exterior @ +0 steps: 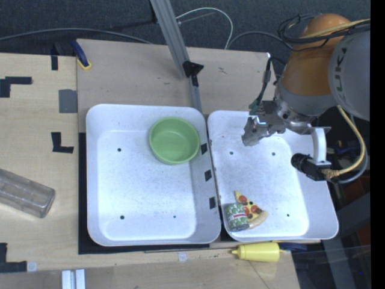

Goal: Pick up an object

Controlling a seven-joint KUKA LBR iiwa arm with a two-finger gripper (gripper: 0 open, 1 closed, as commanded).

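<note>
A green bowl (174, 140) sits at the upper right of the left bin (108, 179). A toy pizza slice (248, 206) lies beside a small patterned can (236, 217) at the near left corner of the right bin (301, 221). My gripper (252, 136) hangs over the far part of the right bin, well away from the pizza slice and can, with nothing visible in it. The slant of the view hides the gap between its tips.
A yellow bottle (260, 252) lies on the bench just in front of the right bin. A clear plastic cylinder (23, 192) rests at the far left. A grey pole (171, 29) slants down to the bins' far edge. Cables loop behind the arm.
</note>
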